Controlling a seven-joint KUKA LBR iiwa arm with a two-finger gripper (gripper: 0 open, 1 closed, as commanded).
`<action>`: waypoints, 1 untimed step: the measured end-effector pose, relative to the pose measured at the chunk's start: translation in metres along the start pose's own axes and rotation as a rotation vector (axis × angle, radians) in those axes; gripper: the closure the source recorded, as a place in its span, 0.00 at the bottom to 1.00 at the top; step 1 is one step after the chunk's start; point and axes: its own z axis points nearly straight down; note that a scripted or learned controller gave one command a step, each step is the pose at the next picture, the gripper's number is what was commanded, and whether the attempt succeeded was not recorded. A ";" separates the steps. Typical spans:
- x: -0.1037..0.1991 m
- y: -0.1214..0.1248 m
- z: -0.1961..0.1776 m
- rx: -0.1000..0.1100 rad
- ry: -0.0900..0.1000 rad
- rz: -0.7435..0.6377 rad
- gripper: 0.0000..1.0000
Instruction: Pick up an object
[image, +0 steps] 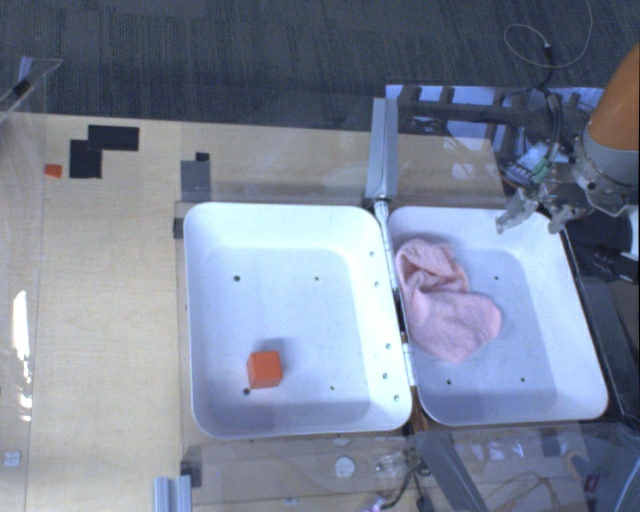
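Up at the right bin's far right corner hangs the end effector (527, 213), its two pale fingers spread apart with nothing between them, raised above the rim rather than down among the contents. I'd judge it is parked there so the camera gets a clear look at both bins before a target is chosen.

Starting from the near side: the tabletop (100, 330) is pale wood, and the two white bins sit on it pressed edge to edge, which keeps both inside the arm's reach from the right.

Nearest the front lies an orange block (265, 369), alone in the left bin (290, 250), towards its near left part and well apart from every wall. That open spot should make it an easy straight-down grab, though it is the farther of the two things from the arm.

A little beyond, in the right bin (530, 390), a pink cloth (446, 298) is bunched into a loose heap against the wall shared with the left bin, one end trailing to the bin's middle. It sits close to the end effector. Being soft and rumpled, it would offer plenty of folds to pinch, but fingers could also close on a thin fold and slip off.

Farthest back, black shapes (100, 148) are stuck flat on the tabletop's far left, likely markers.

Nothing has been lifted yet; either thing would satisfy the task.
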 end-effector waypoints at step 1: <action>0.025 -0.029 0.118 -0.005 -0.001 -0.061 0.00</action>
